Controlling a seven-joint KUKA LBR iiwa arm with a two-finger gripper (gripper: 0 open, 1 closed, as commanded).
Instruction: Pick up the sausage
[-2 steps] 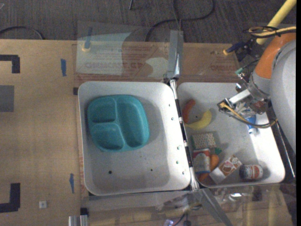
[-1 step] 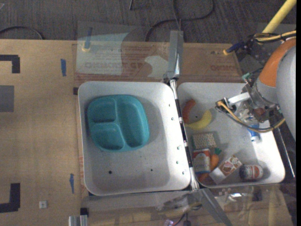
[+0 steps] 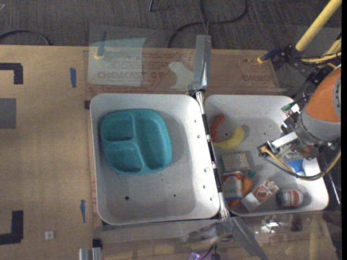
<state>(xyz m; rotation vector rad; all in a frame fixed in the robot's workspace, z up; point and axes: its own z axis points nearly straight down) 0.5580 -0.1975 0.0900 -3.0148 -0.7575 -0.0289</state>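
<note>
Though near bin wall (image 3: pixel 209 118), sausage (image 3: pixel 217 127) beside banana (image 3: pixel 232 138).

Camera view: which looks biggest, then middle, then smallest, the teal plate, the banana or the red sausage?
1. teal plate, by far the largest
2. banana
3. red sausage
The last two lie side by side and look nearly alike in size, so their order is unsure.

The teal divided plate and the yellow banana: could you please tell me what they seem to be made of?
The teal plate looks like moulded plastic, matte with faint sheen: uniform colour, rounded compartment edges. The banana is likely a plastic toy, smooth and evenly yellow, though real fruit cannot be excluded.
</note>
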